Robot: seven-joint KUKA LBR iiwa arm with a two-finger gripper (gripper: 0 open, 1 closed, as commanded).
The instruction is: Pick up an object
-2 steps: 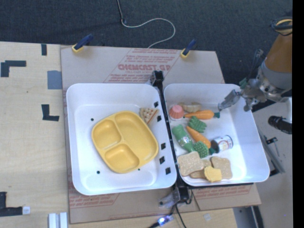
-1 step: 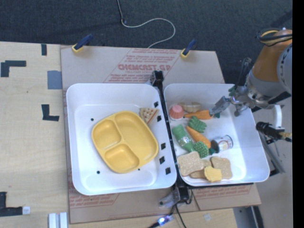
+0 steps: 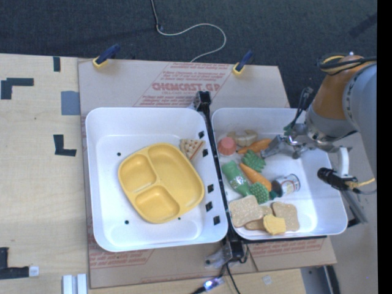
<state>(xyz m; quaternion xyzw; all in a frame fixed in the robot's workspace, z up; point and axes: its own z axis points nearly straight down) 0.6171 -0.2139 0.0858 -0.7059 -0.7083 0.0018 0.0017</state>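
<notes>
The right bin point(image 3: 318, 216) holds a pile of toy food. To pick well, the arm should choose one piece with room around it, like the carrot point(image 3: 256, 176) in the middle of that bin, and come straight down over it. The tool point(image 3: 288, 143) hangs over the bin's far side, just beyond the carrot. I cannot tell if it is clenched or released, and nothing shows in it.
</notes>
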